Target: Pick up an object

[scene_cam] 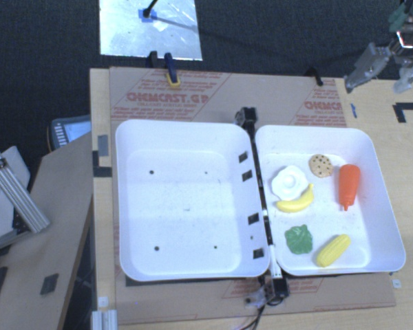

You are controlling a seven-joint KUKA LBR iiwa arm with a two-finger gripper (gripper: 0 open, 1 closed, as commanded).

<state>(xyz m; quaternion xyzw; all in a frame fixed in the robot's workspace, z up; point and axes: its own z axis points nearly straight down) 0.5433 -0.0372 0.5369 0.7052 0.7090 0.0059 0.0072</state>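
The gripper hangs high beyond the far right corner of the right bin, well apart from everything; whether it is clenched or released I cannot tell. Six toys lie in that bin: a fried egg touching a banana, a cookie, a carrot, broccoli and corn. A descent onto the egg would likely catch the banana and slip.

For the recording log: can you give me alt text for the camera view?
The right bin holds a fried egg, banana, cookie, carrot, broccoli and corn. The claw hangs beyond its far right corner.
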